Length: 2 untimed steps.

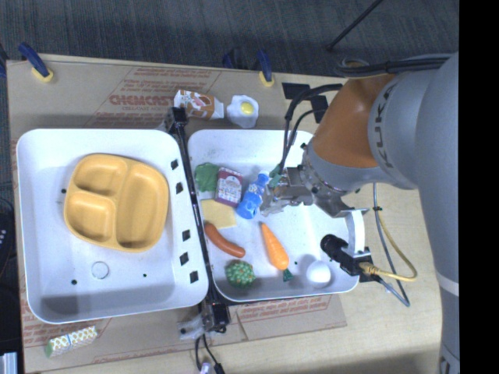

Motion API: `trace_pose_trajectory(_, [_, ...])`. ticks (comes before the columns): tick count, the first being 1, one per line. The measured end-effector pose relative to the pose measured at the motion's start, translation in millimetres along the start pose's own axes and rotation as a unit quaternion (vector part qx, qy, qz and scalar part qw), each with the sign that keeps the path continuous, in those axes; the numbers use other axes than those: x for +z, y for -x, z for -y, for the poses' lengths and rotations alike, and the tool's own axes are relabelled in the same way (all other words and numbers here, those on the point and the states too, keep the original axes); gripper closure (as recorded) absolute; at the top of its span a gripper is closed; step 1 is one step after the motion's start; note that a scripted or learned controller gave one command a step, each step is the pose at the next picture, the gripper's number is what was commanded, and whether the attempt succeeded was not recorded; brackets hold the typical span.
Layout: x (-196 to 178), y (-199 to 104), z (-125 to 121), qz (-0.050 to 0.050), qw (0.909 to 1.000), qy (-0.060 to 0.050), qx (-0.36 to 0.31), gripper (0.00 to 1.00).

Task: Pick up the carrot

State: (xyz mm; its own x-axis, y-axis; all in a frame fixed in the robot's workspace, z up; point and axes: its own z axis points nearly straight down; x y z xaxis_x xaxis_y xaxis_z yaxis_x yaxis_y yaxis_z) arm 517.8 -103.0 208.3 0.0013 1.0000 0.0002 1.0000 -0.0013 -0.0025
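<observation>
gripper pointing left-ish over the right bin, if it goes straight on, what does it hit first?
Likely the blue toy, right ahead of the gripper. The carrot lies below and off that line. Height is hard to judge here, so it could pass over.

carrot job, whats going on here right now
The grey arm's pincer hovers over the right bin, just above the carrot, which lies untouched on the bin floor between a hot dog and a white egg. Nothing is lifted yet. The left bin holds a yellow divided plate.
</observation>
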Motion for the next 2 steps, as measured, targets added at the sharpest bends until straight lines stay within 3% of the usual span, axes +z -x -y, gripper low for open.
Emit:
trace_pose_trajectory(1, [0.3, 0.0, 0.2, 0.0, 1.0, 0.0, 0.0, 0.0])
trace_pose_trajectory(2, [108.4, 6.2, 24.8, 0.0, 0.9991, 0.002, -0.043, 0.0])
